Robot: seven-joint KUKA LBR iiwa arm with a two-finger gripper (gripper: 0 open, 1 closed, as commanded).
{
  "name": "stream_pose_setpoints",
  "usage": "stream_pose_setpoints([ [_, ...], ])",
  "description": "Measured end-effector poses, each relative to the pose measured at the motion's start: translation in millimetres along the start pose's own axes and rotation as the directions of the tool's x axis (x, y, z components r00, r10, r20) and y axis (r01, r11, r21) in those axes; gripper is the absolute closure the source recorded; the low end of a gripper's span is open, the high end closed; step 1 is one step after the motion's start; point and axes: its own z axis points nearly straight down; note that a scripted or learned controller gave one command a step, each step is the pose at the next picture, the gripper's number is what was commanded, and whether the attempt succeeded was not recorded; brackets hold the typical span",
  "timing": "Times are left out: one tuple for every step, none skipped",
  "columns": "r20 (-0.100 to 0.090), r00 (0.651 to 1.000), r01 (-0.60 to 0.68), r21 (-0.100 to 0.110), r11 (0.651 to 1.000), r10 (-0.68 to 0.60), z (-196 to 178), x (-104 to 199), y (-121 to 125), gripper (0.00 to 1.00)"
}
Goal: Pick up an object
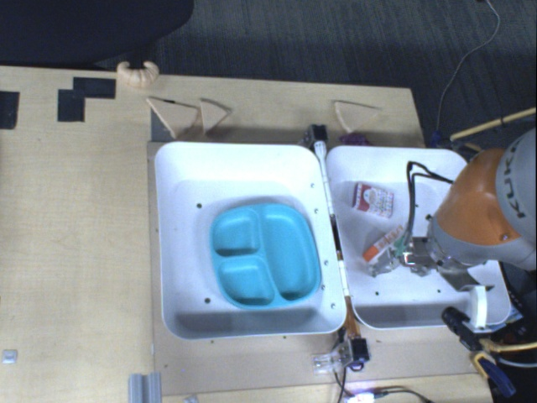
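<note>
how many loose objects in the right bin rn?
2 visible. A red-and-white packet lies in the right bin's upper left; an orange tube-like item lies mid-left, right at the gripper. The arm covers the bin's right part, so more may be hidden.

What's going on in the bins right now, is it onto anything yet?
The arm reaches into the right bin, with its claw low beside a small orange item. Whether that item is actually gripped cannot be judged from this view. A small red and white packet lies further back in the same bin, untouched. The left bin holds a blue divided tray, which nothing is handling.
</note>
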Motion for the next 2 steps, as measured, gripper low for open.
stream_pose_setpoints([
  [0.0,1.0,0.002,-0.005,1.0,-0.002,-11.4,0.2,2.4,1.0],
  [-0.005,1.0,0.001,0.004,1.0,-0.001,0.2,-51.5,18.3,1.0],
])
